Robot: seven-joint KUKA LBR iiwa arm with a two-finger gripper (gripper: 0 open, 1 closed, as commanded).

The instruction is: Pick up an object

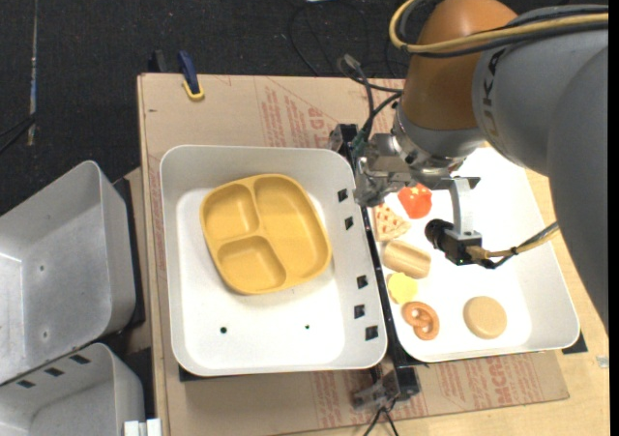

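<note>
Both bins white: left bin (184,260), right bin (542,289). Divided plate (263,231) mustard yellow. Toy food: red pepper (416,200), pizza slice (391,222) tan w/ red dots, tan bun (406,257), yellow piece (402,287), orange-brown pretzel (422,319), beige cookie (485,317). Arm (542,86) grey w/ orange band.

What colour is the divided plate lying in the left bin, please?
The divided plate is a plain yellow, seen best in the camera view.

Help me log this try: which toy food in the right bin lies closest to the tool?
The red pepper-like piece, just beneath the tool. The pizza slice, bread roll, pretzel and round bun lie farther toward the bin's near edge.
</note>
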